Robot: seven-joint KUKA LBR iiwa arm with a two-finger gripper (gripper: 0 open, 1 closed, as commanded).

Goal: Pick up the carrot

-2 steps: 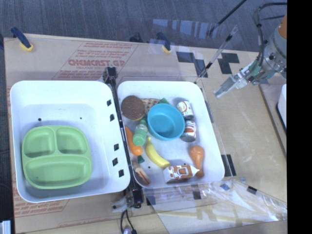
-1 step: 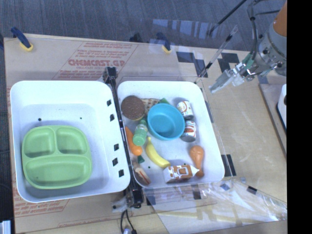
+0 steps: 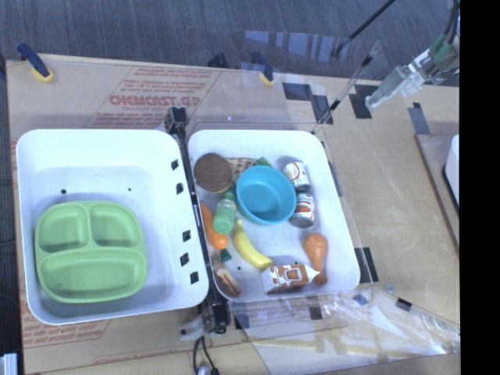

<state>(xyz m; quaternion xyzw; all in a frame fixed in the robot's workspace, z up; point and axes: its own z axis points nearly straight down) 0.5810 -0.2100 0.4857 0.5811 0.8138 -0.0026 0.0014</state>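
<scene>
The carrot (image 3: 211, 226) is a slim orange piece lying lengthwise along the left wall of the right bin (image 3: 344, 244). A small green bottle (image 3: 225, 214) lies across its middle and hides part of it. A yellow banana (image 3: 250, 249) lies just to its right, and a small brown-and-white item (image 3: 226, 278) sits below its lower tip.
The right bin also holds a blue bowl (image 3: 266, 194), a brown disc (image 3: 213, 172), two cans (image 3: 300, 191), an orange-brown drumstick-shaped toy (image 3: 316, 249) and a small carton (image 3: 287, 277). The left bin (image 3: 94, 151) holds a green sectioned plate (image 3: 91, 250). Clear plastic sheeting (image 3: 391, 319) lies at front right.
</scene>
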